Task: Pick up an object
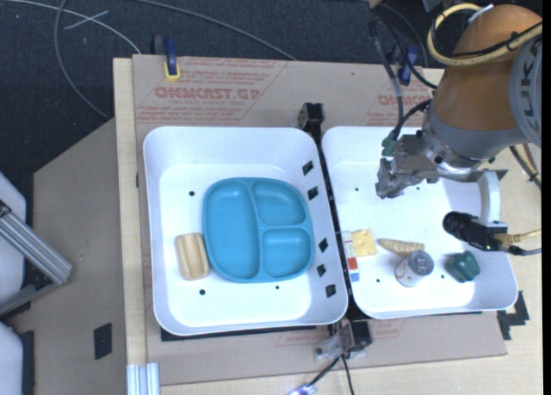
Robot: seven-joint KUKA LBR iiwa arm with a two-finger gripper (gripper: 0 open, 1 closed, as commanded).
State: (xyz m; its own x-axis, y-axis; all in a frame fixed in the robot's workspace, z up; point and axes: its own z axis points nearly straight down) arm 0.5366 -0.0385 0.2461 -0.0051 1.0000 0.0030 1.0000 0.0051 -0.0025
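Camera view, left to right: the left bin (164, 212) carries a tan block (192, 256) lying just beside a blue divided plate (256, 228), which sits near the bin's middle, flat on the floor. Black clips along the shared wall join this bin to the right bin (362, 161). Along the right bin's near edge, the candidate objects lie loosely scattered in a row: a yellow piece (363, 243), a pale elongated item (400, 246), a small grey round object (417, 265) touching it, and a green object (464, 266) near the corner. None has been lifted. The gripper (394, 180) hangs over the far, bare part of this bin, well apart from that row, pointing down from the orange-banded arm that reaches in from the right. Whether its jaws are apart or together cannot be told at this angle; nothing is visibly held between them.
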